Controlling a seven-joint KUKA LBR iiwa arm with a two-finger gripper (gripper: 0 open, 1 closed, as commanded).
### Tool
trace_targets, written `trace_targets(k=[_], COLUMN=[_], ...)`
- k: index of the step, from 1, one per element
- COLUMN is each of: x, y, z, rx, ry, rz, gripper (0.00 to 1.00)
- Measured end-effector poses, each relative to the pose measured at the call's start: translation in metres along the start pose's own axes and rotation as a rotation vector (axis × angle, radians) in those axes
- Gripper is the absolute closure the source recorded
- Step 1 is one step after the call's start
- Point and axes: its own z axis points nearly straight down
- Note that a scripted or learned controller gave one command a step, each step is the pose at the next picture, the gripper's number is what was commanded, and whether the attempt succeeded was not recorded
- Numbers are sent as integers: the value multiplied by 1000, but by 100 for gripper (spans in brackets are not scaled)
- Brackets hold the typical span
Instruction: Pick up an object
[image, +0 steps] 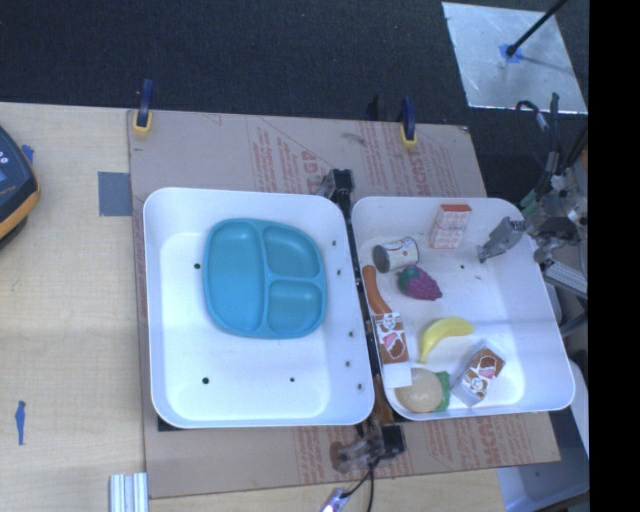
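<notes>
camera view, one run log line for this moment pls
phase: approach | gripper: over right bin upper right, nothing seen held | nearest: small carton | left bin: blue plate

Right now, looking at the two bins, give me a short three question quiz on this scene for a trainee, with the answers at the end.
1. True or false: the blue divided plate lies in the left bin.
2. Multiple choice: which item lies nearest the front edge of the right bin? A) the purple grapes B) the sandwich C) the small orange and white carton
3. Fill in: the yellow item between the grapes and the sandwich is a ____.

Key
1. True.
2. B. The sandwich sits by the front rim; the grapes and the carton lie farther back.
3. Banana.
</notes>
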Motion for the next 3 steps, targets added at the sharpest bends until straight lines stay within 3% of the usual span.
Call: trace_targets(k=[1,2,3], x=[42,76,84], y=[21,72,-2], z=[113,138,61], rx=[-17,30,-1], ry=[-5,-1,-1], rz=[3,0,1], gripper=[0,0,0])
